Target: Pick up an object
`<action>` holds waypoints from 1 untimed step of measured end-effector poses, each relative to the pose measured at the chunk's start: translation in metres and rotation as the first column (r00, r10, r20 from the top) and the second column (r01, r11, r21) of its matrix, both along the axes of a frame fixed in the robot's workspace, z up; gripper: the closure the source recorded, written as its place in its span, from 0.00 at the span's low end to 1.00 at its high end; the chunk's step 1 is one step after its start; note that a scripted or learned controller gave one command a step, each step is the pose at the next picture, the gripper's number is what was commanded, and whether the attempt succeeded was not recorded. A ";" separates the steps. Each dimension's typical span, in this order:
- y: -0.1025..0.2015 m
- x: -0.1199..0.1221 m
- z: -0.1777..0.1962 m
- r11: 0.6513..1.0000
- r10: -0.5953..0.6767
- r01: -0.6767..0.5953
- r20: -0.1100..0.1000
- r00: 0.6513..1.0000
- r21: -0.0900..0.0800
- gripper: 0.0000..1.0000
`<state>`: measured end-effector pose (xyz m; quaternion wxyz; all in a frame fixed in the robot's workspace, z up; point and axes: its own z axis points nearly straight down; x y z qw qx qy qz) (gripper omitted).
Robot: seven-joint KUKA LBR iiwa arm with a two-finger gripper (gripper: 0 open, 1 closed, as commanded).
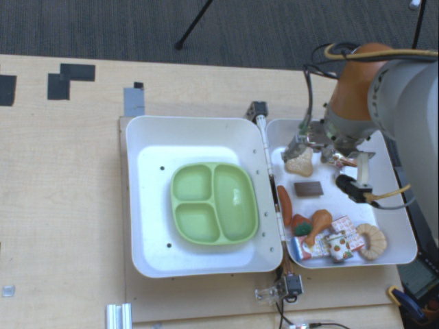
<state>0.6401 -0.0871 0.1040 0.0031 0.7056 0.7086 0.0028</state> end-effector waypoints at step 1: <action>-0.028 -0.028 -0.014 1.000 -0.002 0.002 0.004 1.000 0.000 0.00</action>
